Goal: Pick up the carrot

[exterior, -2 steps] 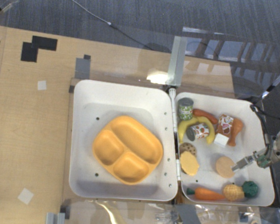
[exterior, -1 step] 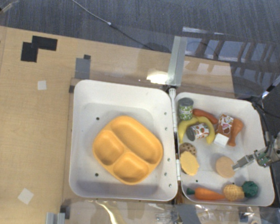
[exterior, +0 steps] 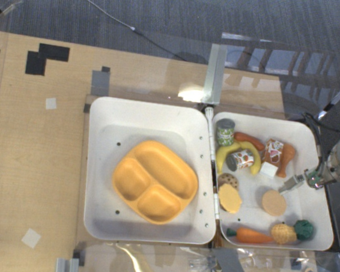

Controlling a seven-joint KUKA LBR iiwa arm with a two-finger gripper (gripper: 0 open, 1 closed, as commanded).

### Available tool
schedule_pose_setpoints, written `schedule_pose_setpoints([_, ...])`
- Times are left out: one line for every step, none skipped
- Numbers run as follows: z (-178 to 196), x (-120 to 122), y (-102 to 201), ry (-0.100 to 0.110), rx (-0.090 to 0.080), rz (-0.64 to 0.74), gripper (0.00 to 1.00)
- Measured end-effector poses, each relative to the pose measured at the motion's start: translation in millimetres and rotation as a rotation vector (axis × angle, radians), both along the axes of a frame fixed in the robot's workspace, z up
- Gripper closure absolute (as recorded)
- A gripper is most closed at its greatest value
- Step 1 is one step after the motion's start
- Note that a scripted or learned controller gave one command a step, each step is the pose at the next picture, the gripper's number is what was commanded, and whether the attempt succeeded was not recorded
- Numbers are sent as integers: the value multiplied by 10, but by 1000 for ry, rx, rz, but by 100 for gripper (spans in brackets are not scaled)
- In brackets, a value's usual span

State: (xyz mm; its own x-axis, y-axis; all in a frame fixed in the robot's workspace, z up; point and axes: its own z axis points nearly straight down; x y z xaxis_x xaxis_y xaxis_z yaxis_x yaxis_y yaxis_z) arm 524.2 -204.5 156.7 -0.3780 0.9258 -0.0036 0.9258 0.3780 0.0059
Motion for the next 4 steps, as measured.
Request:
schedule_pose_setpoints([-665, 403, 254, -5, -3, 67, 0])
schedule_pose_setpoints([-546, 419, 259, -8, -4, 74, 100])
schedule_pose_setpoints([-395, -259, 295, 2, -1, 80, 100])
schedule_pose_setpoints([1002, -341, -32, -10, -8, 159, 100])
